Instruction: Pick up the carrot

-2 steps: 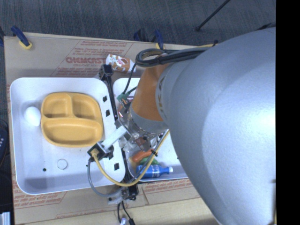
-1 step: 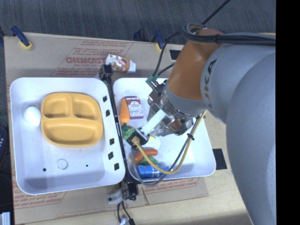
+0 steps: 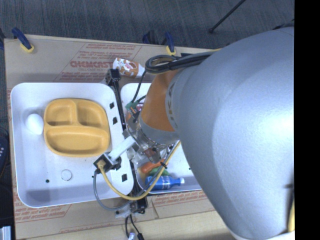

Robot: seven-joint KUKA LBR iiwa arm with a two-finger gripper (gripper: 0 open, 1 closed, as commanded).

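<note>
An orange piece that looks like the carrot (image 3: pixel 149 168) shows in the right bin (image 3: pixel 131 93), just under the arm's wrist and above a blue bottle (image 3: pixel 165 183). The gripper (image 3: pixel 150 156) is lowered into that bin right over the carrot, mostly covered by the grey arm and its orange band (image 3: pixel 156 106). Whether the carrot sits between the gripper's two sides is hidden.
The left bin (image 3: pixel 30 184) holds a yellow divided plate (image 3: pixel 76 126) and a small white egg-like object (image 3: pixel 34 123). Yellow and grey cables (image 3: pixel 112 186) loop over the wall between the bins. Blue clamps (image 3: pixel 24 40) sit on the bench's far edge.
</note>
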